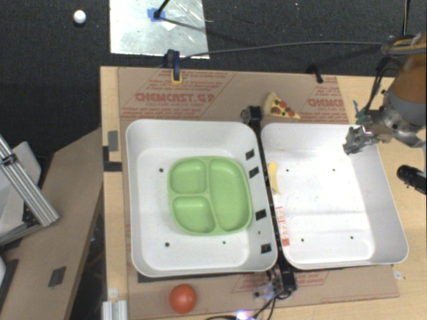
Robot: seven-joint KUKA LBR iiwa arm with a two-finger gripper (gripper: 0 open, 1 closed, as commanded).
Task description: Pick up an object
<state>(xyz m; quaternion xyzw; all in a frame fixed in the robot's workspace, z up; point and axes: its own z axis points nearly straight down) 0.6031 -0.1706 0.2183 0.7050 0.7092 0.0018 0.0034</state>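
The red ball [183, 298] rests on the bench in front of the left bin [143, 179], outside both bins. The green divided plate [209, 195] lies flat in the middle of the left bin. The likeliest pick target, a pale yellow piece [273, 177], lies in the right bin [373, 199] against its left wall, long axis running front to back. The gripper [353, 141] hovers over the right bin's far right corner; whether it is open or closed cannot be determined. The target therefore lies left of and nearer than the gripper, well apart. A pizza-slice toy [281, 107] lies beyond the bins.
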